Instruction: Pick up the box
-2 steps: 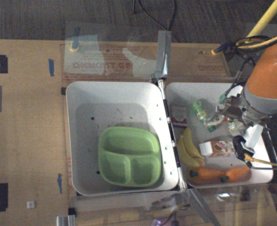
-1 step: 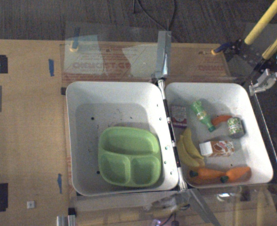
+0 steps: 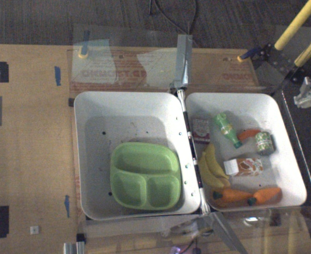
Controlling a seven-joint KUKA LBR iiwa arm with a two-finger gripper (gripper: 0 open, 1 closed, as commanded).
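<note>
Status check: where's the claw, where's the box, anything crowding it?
Claw parked off the right bin's far right corner. Box lying untouched in that bin. Bananas close beside it.

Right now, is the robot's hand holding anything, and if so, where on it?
Nothing is held. The hand sits outside the right bin, at the view's far right edge, with nothing in it. The box lies untouched in that bin, beside the bananas.

green tray [image 3: 145,176] in left bin [image 3: 87,120]; box [image 3: 243,166] beside bananas [image 3: 212,169] in right bin [image 3: 282,136].
</note>
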